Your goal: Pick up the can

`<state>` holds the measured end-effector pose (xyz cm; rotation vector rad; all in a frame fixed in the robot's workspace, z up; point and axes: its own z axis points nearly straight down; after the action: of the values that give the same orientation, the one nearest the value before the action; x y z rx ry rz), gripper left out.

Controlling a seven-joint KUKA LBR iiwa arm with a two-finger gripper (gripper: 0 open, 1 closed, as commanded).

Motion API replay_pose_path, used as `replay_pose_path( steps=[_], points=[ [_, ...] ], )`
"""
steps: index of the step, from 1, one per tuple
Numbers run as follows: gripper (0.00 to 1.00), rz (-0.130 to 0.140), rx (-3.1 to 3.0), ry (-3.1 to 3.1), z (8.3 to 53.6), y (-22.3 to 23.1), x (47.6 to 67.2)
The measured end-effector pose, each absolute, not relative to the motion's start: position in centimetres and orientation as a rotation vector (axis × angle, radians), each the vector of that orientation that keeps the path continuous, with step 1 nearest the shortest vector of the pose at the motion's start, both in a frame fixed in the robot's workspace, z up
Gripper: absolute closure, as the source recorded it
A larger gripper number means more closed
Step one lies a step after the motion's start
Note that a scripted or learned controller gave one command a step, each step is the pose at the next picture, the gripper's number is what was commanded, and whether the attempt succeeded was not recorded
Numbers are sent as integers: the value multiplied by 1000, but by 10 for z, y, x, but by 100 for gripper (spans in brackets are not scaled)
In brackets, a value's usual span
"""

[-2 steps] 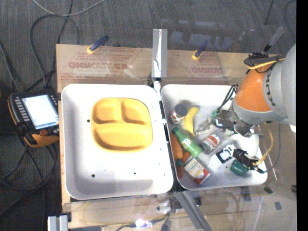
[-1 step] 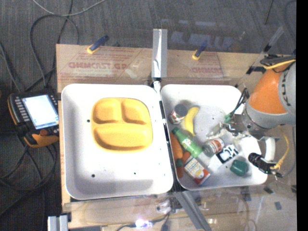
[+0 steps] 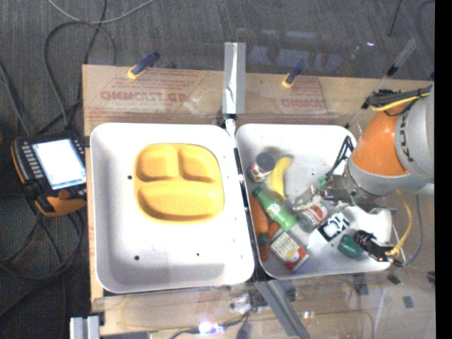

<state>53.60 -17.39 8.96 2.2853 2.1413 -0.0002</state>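
The can [image 3: 263, 165] lies in the right bin [image 3: 311, 134], toward its upper-left, touching the banana [image 3: 280, 176] and well apart from the gripper [image 3: 316, 205]. The gripper hangs low in the middle of that bin, over a small bottle [image 3: 313, 214]; whether it is spread or closed I cannot tell — the wrist covers it.

To do this step well, I judge the arm should lift clear of the clutter, travel toward the can, and descend from the side away from the banana.

Counted: one can, one banana, one green bottle [image 3: 275, 208], one carrot [image 3: 259, 219], one small carton [image 3: 287, 250], one dark green piece [image 3: 349, 246] — and one yellow tray [image 3: 179, 181] in the left bin [image 3: 113, 246].
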Motion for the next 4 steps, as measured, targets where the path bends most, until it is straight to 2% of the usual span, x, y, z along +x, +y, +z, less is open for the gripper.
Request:
replay_pose_path(
  steps=[1, 2, 3, 4],
  points=[
    [0, -5, 2372, 2060, 149, -189, 555],
    [0, 4, 2293, 2133, 89, -168, 545],
    [100, 8, 2292, 2132, 100, -167, 547],
    [100, 3, 2048, 2373, 94, -126, 497]
  ],
)
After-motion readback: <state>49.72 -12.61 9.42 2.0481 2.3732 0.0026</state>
